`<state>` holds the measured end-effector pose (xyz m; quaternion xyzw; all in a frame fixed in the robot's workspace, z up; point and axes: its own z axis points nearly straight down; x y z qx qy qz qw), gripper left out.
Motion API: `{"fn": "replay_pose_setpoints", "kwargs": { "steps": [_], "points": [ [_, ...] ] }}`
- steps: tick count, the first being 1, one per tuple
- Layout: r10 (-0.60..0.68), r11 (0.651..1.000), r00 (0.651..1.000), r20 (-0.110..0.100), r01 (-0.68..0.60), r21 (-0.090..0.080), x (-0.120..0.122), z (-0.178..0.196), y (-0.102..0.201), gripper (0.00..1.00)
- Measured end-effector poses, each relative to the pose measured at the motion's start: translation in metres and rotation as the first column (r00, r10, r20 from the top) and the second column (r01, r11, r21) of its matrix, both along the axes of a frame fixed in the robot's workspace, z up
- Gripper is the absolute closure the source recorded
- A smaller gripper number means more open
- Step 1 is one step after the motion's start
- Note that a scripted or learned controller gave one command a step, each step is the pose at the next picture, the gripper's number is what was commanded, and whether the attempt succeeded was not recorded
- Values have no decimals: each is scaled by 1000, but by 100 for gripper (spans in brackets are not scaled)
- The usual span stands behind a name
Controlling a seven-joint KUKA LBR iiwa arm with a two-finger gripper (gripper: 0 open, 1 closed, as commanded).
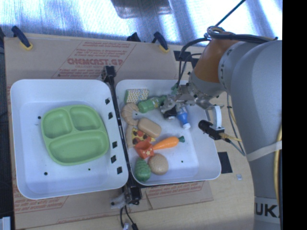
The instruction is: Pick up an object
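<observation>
Potato: a tan potato (158,163) is seen at the lower middle of the frame, in the near part of the right bin (206,164), touching a green knobbly piece (142,169) on its left.
Carrot: an orange carrot (165,143) is laid just above the potato, its long axis running left to right with a slight upward tilt, the green stem end toward the right.
Red and yellow pieces: a red piece (144,150) and a dotted yellow slice (137,136) are crowded against the carrot's left end.
Bread roll: a tan roll (149,127) is set above the carrot, beside a croissant-like piece (128,113) by the bin's left wall.
Green bottle: a green bottle (151,103) is laid nearly level in the upper part of the bin, its cap end pointing right toward the hand; a checkered cracker (136,95) is seen at its left.
Blue-and-white item: a small tube-like thing (183,117) is found directly under the hand, slanting down to the right.
Gripper: the gripper (176,104) is lowered at the upper right of the bin; whether it is spread or closed cannot be told, as dark parts hide it.
Key relation: the bottle's cap is judged nearest, just left of the hand, so a short leftward reach across the bottle's long axis is called for.
Left bin: a green divided plate (74,134) is held in the left bin (24,176), well apart from the hand.
</observation>
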<state>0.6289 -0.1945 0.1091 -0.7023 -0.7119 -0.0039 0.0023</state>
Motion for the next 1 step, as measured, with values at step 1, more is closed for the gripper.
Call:
{"fn": "replay_pose_setpoints", "kwargs": {
  "steps": [1],
  "points": [
    [-6,1000,1000,-2,6,-9,-8,124,53,100]
  ]
}}
